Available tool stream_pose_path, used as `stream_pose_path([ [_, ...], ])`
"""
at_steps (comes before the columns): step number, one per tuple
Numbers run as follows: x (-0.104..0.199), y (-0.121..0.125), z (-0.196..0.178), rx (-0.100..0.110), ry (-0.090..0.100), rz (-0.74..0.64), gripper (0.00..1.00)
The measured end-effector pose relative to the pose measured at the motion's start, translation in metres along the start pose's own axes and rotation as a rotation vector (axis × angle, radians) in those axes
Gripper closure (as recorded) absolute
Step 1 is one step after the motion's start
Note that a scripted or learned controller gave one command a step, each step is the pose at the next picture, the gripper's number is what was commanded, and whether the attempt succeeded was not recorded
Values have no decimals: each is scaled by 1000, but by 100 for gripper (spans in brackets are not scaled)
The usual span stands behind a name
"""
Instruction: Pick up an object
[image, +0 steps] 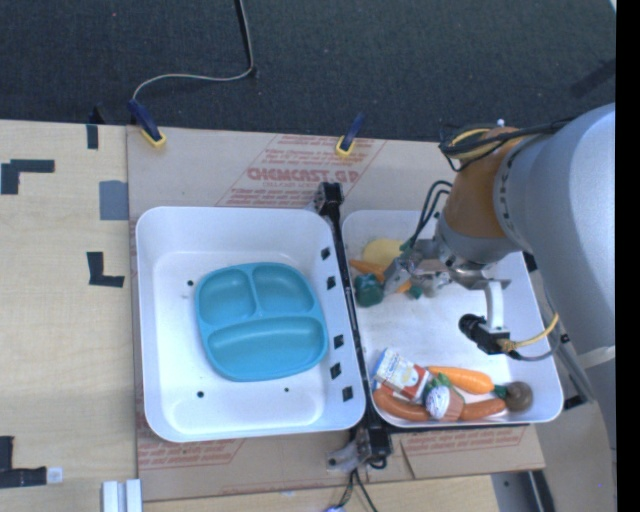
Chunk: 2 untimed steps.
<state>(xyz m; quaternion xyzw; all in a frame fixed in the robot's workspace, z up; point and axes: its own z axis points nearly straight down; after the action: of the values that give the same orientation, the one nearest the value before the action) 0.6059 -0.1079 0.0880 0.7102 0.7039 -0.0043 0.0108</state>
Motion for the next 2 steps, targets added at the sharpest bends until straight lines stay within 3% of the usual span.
stream_pose_path([
  [1,-5,47,3,15,14,-8,0],
  [2,-2,55,3,39,10,-2,0],
])
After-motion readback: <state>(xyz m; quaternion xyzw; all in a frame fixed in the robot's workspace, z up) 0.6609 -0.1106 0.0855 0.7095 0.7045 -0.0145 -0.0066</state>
